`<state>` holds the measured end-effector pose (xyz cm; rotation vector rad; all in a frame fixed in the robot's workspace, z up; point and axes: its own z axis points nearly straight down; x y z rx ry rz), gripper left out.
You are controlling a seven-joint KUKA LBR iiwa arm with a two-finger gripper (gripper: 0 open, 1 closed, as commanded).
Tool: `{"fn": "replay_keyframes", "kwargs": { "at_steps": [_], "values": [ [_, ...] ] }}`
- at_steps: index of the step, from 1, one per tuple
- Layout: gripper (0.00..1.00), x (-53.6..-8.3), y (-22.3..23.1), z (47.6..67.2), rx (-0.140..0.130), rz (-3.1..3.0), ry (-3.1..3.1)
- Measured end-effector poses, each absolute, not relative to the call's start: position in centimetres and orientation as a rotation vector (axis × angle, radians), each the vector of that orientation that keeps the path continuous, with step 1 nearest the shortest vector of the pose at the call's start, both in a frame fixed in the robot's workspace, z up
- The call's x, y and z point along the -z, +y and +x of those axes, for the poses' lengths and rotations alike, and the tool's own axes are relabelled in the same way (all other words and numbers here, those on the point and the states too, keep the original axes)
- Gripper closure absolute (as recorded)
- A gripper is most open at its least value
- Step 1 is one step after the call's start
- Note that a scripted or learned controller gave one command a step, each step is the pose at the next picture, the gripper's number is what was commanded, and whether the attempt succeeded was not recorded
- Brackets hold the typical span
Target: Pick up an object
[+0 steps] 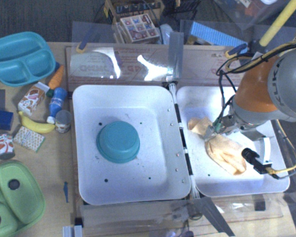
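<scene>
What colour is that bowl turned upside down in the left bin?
The bowl is teal blue, a plain solid colour, seen clearly in the camera view from above.

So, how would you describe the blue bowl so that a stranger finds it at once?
Look at the two white bins; take the left bin. In its middle sits the blue bowl, upside down and round. The right bin's pale cloth, under the gripper, is crumpled and beige.

Blue bowl (119,141) sitting upside down in the left white bin (89,181). Left of the bins, loose items lying on the bench: blue divided tray (22,57) at the top, banana (35,124) lying beside a small carton (31,99), blue bottle (55,102) near a grey can (63,120), green divided tray (12,201) sitting at bottom left.
</scene>
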<state>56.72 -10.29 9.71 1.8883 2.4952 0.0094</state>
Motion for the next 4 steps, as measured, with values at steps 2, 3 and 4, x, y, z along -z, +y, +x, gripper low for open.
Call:
{"fn": "replay_keyframes", "kwargs": {
  "at_steps": [2, 3, 4],
  "values": [
    [0.00, -8.93, -10.19, 56.40, -0.012, 1.990, 2.420],
    [1.00, -9.73, -10.38, 56.56, -0.014, 1.990, 2.416],
    [0.00, -9.74, -10.38, 56.56, -0.014, 1.990, 2.416]
  ]
}}
